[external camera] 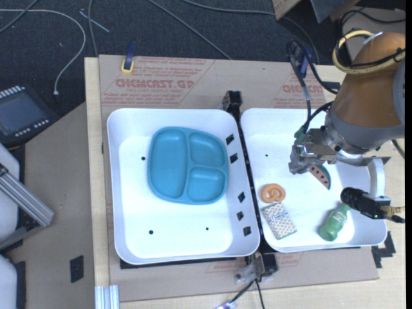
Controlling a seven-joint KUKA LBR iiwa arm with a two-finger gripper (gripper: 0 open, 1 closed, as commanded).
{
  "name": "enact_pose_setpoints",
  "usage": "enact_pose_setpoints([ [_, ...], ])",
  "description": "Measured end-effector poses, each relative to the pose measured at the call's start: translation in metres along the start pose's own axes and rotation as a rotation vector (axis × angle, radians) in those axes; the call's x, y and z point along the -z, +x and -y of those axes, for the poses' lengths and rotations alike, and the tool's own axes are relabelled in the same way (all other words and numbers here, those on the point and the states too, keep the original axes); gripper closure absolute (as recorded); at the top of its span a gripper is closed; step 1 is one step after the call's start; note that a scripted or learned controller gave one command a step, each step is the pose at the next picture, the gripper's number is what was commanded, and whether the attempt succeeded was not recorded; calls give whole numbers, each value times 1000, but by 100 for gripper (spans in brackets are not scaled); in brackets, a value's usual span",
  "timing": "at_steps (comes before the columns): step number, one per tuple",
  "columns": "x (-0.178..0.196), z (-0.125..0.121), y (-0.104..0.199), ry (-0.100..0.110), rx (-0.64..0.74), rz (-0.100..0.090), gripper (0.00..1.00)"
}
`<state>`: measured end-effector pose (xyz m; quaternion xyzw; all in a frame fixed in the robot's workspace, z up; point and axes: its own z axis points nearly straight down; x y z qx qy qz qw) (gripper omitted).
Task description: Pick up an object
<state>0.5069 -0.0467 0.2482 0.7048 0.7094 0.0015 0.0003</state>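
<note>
A view from above, at a slant, shows a desk covered in brown cardboard and bearing two shallow white bins side by side. The left bin holds a blue plate divided into three compartments, lying flat near the bin's middle. The grey and orange robot arm reaches in from the right, over the right bin. Its jaws hang above the middle of that bin, pointing down; how far open they are cannot be told, and nothing can be made out between them. Just beside the jaws, to their right, lies a small watermelon slice, red with a green rind; whether it touches them is unclear. Nearer the bin's front edge lie a small orange pretzel, a patterned packet just below it, and a green bottle lying tilted at the right.
</note>
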Motion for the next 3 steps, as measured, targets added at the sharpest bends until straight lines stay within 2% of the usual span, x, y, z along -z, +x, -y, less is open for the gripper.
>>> enact_pose_setpoints([
  [2, 5, -40, 100, 0, 0, -1, 100],
  [3, -2, -68, 135, 1, -2, 0, 100],
])
